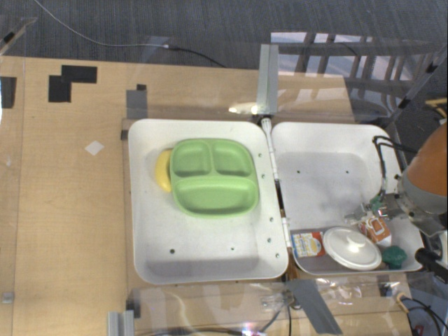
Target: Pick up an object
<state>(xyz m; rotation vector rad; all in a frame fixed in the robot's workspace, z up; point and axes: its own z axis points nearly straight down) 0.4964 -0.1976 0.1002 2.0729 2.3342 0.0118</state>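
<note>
- Camera view has the arm (428, 177) reaching in from the right, over the near right corner of the right bin (329, 187); the gripper (378, 212) is low among the items crowded there.
- I can't tell whether it is grasping anything.
- Just below it lies an orange-and-white packet (378, 229); beside that a white lid (353, 249), a small printed carton (306, 243) to its left, and something green (394, 257) to its right.
- My read: the approach to a pick is in hand, the packet being the likeliest target, and nothing looks lifted yet.
- Next it needs a clean closure on one item without snagging the lid, then a straight lift clear of the bin wall.
- Left bin (203, 257) holds a green divided tray (213, 176) with a yellow piece (163, 170) peeking from under its left edge, well apart from the arm.
- Both bins sit on a pale wooden bench (63, 208) with black marks at far left; dark carpet and a cable run beyond.
</note>
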